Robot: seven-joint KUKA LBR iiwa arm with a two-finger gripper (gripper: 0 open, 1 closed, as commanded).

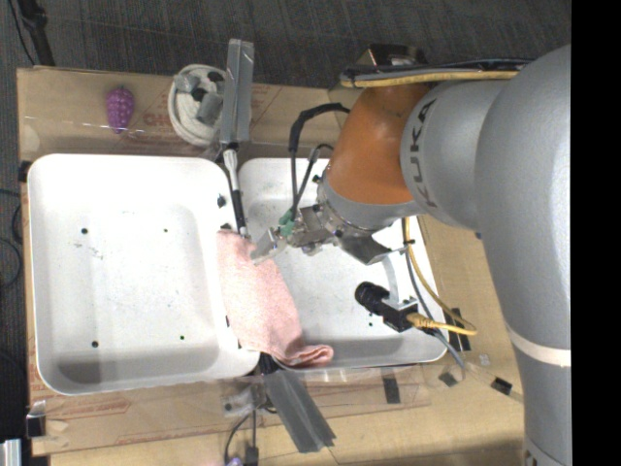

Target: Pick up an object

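Pink cloth, against right bin's left wall

This is a robotics lab, set up as a grasping test cell. The left bin, a shallow white tray, sits on a plain brown board bench, with dark carpet beyond the bin's far side. Touching its right edge is a twin right bin, under a grey industrial arm lettered KUKA and trailing black cables. A grey metal bar is fixed at the seam on the left bin's right
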